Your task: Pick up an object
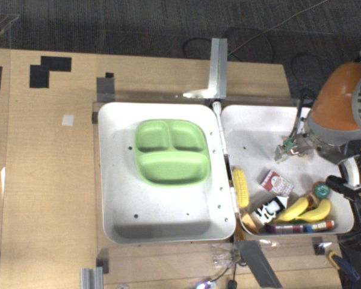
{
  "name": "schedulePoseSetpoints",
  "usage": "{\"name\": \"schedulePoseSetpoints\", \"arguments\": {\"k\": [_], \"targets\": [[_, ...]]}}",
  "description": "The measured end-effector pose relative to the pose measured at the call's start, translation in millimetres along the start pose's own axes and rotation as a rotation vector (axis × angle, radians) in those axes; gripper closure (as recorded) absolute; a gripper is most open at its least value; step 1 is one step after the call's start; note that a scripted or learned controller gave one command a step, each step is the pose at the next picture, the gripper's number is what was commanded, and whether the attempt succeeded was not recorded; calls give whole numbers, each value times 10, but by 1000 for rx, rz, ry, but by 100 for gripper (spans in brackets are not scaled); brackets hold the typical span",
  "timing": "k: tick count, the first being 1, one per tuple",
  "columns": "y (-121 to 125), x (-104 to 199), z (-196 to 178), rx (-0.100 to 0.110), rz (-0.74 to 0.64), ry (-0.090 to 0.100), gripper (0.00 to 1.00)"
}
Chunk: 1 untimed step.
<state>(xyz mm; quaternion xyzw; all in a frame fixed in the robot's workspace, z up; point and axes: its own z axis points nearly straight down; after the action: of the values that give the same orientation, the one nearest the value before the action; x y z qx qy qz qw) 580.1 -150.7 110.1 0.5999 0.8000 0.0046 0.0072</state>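
Two yellow bananas (307,209) are seen at the five o'clock corner of the right white bin (253,131), their long axes running from eight towards two o'clock. A yellow corn cob (240,187) lies along the bin's left wall, pointing twelve to six. The jaws (289,147) hang above the bin's floor at two o'clock; their opening cannot be told. A green sectioned plastic tray (170,151) rests in the left white bin (117,179).
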Motion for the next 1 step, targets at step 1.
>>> {"name": "schedulePoseSetpoints", "arguments": {"k": [1], "targets": [[-1, 0, 0, 0, 0, 0, 0]]}}
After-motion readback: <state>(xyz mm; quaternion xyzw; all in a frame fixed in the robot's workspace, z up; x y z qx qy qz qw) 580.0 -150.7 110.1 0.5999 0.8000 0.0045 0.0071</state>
